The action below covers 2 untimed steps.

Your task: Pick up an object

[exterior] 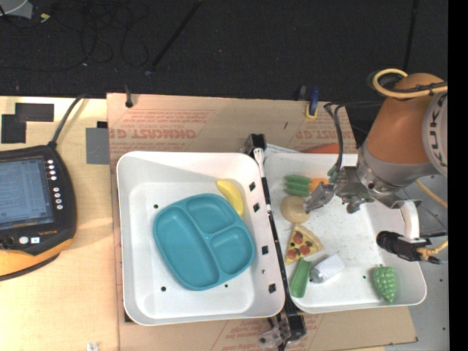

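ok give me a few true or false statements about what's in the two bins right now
1. The teal divided plate lies in the left white bin. True.
2. The yellow banana sits in the right white bin. False: it is in the left bin, at the plate's edge.
3. The pizza slice toy lies in the right bin. True.
4. The green grape bunch rests on the teal plate. False: it lies in the right bin's near right corner.
5. The gripper is over the right bin. True.
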Available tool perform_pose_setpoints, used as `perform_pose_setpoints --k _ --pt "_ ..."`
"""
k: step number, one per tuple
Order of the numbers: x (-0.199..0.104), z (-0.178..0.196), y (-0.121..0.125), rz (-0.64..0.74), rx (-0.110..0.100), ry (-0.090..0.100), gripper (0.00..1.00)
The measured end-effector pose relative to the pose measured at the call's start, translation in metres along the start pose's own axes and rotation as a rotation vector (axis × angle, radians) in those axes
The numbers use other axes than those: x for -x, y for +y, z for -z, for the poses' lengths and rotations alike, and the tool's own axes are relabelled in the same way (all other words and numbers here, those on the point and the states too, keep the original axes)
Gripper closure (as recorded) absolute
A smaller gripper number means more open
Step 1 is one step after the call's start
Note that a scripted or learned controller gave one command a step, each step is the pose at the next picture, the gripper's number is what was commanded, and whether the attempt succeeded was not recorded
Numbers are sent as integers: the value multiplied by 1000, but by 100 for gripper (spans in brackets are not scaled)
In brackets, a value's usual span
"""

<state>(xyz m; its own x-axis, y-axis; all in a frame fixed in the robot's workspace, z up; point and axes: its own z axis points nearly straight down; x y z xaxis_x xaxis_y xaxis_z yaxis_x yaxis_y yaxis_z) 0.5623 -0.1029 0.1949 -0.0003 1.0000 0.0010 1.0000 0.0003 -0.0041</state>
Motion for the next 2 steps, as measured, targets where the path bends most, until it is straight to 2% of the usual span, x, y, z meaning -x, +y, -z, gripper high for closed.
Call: perform_pose_setpoints --k 1,2 --pt "-11 -110 -66 -2 0 2 0" --pt "38 -107 -37 -2 3 -3 0"
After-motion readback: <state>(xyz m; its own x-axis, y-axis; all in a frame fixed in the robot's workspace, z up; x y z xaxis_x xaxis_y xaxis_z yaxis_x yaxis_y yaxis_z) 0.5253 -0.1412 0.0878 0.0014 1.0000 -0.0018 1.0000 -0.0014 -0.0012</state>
